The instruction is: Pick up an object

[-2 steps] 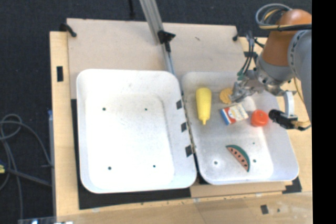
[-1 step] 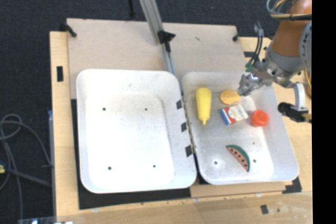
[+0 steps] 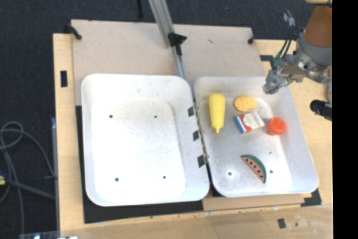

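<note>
Grey end effector [image 3: 272,84], mine, above bin corner; grip state indiscernible. Orange ball [image 3: 276,126] just below; yellow mustard bottle [image 3: 217,111] farther left.

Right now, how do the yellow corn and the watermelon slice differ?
The yellow corn is plain yellow and long; the watermelon slice is red with a green rind, smaller and curved. The corn lies near the bin's left wall, running up-down; the slice lies slanted nearer the front. Both rest in the right bin.

Grey arm [image 3: 313,53], orange band, dark cables
</note>
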Motion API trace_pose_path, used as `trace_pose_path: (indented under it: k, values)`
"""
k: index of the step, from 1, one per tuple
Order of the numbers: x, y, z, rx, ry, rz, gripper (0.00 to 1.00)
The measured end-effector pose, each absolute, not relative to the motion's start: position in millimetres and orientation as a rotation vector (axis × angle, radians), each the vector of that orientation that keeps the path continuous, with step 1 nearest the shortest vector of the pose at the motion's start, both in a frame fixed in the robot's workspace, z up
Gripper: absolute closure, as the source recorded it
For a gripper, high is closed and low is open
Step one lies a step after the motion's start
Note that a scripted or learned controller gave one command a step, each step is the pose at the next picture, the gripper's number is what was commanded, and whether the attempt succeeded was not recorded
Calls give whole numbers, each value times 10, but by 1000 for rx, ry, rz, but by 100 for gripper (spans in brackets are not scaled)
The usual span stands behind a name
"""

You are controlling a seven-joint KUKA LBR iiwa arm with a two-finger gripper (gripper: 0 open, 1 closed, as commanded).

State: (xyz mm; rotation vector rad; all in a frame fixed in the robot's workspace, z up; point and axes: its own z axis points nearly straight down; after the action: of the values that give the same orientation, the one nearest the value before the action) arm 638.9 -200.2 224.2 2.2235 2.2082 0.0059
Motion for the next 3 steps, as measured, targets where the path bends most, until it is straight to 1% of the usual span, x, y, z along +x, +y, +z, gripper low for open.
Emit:
trace_pose_path:
  k: [1, 2, 3]
  values:
    - [6397, -2017, 2438, 2223, 2214, 3, 100]
    - [6278, -1457, 2504, 2214, 2228, 3, 100]
    - [6110, -950, 2603, 2213, 2230, 3, 100]
